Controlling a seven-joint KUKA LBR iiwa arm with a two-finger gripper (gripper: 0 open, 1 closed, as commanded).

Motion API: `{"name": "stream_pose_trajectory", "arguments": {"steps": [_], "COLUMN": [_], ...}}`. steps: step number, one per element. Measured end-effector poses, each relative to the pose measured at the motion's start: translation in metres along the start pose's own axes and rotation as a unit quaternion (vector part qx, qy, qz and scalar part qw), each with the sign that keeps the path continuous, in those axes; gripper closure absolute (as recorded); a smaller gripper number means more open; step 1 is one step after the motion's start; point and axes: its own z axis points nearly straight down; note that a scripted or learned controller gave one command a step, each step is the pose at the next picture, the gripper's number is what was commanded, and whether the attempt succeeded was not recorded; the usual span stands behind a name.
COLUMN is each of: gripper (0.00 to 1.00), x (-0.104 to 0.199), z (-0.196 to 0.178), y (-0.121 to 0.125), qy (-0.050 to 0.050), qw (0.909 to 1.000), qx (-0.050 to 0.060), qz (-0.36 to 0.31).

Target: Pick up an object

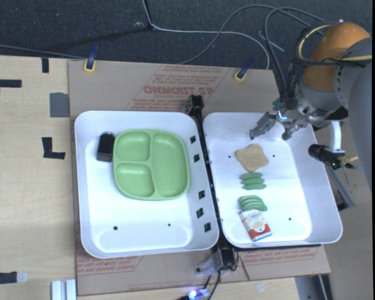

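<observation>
A grey robot arm with an orange band reaches in from the right as its gripper (276,129) hangs above the far end of the right-hand bin (300,192), its two fingers spread apart and nothing between them. Nearest to it, just below and to the left, lies a tan slice of toy bread (252,158), flat on the bin floor and the likeliest first target. Further down the same bin sit two green pea pods (253,180) and (252,202), and a small white and red carton (256,224) lying on its side at the near end. The bread looks light and stiff, probably plastic, so weight should pose no problem; its low, flat profile is the difficulty, and a grip across its narrower width, fingers pressed down to the floor, seems the safest hold. The pods appear smooth and rounded and may squirt out of a pinch. In the left-hand bin (90,167) rest a green divided plate (151,164) and a small black block (105,146) touching its left edge.
</observation>
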Motion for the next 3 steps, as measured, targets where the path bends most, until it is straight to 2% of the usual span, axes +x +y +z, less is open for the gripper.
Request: {"name": "stream_pose_trajectory", "arguments": {"steps": [1,2,3], "gripper": [0.0,1.0,1.0], "x": [0.001,0.001,-0.004], "z": [0.054,0.04,-0.021], "y": [-0.001,0.001,0.005], "qy": [0.0,-0.001,-0.001], "qw": [1.0,1.0,1.0], "qx": [0.0,-0.003,-0.006], "qz": [0.0,-0.001,0.0]}}
